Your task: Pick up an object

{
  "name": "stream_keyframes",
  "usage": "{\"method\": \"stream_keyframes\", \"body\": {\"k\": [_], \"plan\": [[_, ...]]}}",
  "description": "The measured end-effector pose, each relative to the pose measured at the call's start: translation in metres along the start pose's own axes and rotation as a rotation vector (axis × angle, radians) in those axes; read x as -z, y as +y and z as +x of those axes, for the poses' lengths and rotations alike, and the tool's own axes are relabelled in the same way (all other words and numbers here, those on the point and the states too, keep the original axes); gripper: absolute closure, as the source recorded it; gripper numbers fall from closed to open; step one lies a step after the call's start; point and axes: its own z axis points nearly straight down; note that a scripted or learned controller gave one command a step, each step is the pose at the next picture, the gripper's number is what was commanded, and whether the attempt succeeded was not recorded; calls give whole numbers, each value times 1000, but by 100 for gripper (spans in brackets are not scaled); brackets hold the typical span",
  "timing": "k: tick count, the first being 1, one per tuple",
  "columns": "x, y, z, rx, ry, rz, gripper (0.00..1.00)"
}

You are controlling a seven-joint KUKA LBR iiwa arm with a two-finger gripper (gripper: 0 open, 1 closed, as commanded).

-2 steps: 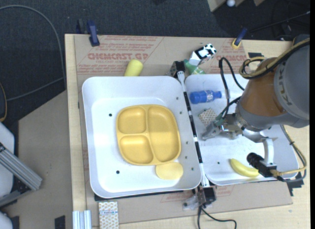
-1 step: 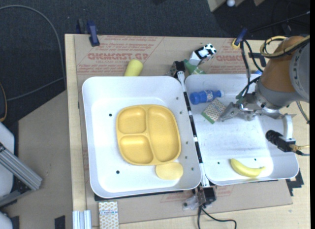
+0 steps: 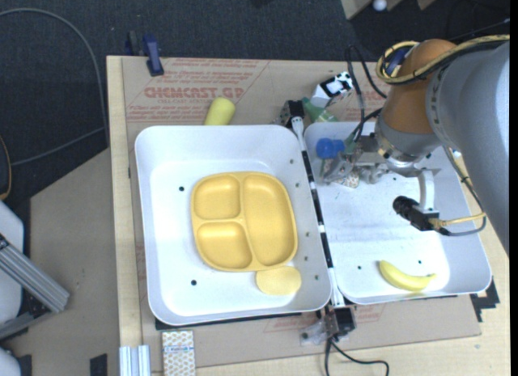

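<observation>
In the right bin (image 3: 453, 269), a yellow banana (image 3: 403, 276) lies near the front edge. A small blue object (image 3: 328, 148) sits at the bin's back left corner. My gripper (image 3: 350, 169) is low over the back left part of this bin, just in front and to the right of the blue object. I see nothing held in it. The left bin (image 3: 162, 204) holds a yellow divided plate (image 3: 243, 221) and, at the plate's front right edge, a pale yellow round disc (image 3: 278, 280).
A yellow cylinder (image 3: 218, 111) lies on the bench behind the left bin. A blue clamp (image 3: 151, 55) sits at the bench's back left edge. Small green, white and black items (image 3: 324, 99) cluster behind the divider between the bins.
</observation>
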Motion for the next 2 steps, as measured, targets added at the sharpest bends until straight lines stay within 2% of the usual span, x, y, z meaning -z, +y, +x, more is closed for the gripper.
{"method": "stream_keyframes", "body": {"k": [1,2], "plan": [[0,13,-9,0,-2,0,0],[10,13,-8,1,-3,-2,100]]}}
